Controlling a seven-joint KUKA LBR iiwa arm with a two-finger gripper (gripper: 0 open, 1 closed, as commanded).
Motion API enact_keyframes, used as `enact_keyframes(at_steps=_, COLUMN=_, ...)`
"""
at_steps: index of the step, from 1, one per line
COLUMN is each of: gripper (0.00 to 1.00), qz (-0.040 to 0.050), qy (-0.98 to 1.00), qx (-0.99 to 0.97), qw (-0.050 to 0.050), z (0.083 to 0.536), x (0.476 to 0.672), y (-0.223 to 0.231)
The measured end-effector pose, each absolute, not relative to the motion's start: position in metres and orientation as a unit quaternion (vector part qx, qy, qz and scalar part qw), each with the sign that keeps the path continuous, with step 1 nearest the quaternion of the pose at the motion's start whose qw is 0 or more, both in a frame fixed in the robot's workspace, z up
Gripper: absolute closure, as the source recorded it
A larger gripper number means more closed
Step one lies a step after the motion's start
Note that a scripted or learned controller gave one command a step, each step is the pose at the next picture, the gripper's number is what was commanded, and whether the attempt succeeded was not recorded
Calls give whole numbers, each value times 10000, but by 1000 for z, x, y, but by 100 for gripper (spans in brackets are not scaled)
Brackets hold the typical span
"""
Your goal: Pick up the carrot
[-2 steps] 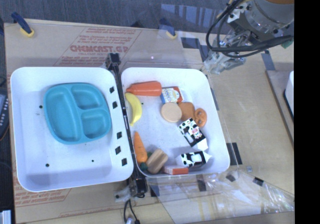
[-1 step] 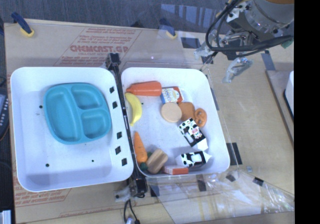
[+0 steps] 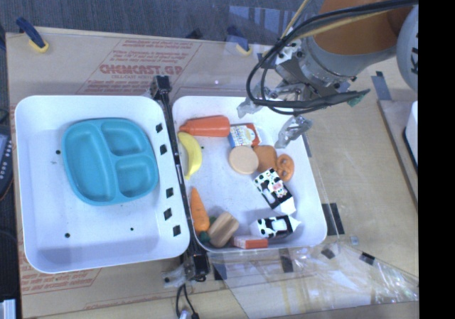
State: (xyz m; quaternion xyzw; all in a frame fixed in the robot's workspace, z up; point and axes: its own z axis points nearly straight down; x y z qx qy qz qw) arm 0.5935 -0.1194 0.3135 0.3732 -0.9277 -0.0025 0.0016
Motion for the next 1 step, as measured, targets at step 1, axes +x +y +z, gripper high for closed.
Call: enact_keyframes(at_steps=1, gripper=0, qz=21, qy=-8679, qx=4968, qw=-32, z=368, x=599, y=-110)
